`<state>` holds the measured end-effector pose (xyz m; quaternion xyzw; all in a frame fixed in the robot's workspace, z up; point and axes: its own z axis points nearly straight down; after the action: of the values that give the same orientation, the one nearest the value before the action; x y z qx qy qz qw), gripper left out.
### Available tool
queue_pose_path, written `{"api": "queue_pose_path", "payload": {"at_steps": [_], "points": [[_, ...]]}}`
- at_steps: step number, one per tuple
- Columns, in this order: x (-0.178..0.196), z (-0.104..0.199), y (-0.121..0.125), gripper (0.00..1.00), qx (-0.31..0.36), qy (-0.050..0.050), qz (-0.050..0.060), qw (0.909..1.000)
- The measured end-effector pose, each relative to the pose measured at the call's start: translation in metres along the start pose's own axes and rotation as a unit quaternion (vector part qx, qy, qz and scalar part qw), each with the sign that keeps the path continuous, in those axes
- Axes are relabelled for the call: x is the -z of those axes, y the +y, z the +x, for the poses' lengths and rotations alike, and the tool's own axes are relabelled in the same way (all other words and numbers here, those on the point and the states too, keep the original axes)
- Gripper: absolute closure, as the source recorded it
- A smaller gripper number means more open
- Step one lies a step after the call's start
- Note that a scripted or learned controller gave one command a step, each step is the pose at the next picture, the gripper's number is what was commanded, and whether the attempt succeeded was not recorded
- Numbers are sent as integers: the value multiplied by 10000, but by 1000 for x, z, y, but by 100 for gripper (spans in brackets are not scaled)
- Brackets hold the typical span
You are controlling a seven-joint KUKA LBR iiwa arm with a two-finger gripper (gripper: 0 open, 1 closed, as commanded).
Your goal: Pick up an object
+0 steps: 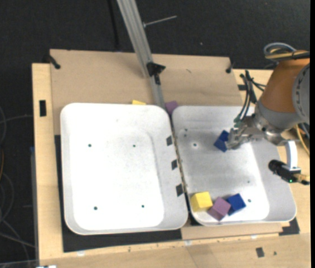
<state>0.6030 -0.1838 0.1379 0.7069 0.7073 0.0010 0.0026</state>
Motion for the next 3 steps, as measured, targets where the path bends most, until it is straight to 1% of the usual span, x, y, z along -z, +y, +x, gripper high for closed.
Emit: {"api": "queue_pose_path", "payload": {"at_steps": [1, 2, 3], "points": [[-1, 0, 0, 0, -2, 2, 3, 10000], [-42, -3, 31, 0, 17, 14, 7, 10000], [-28, -4, 31, 100, 38, -7, 0, 10000]]}}
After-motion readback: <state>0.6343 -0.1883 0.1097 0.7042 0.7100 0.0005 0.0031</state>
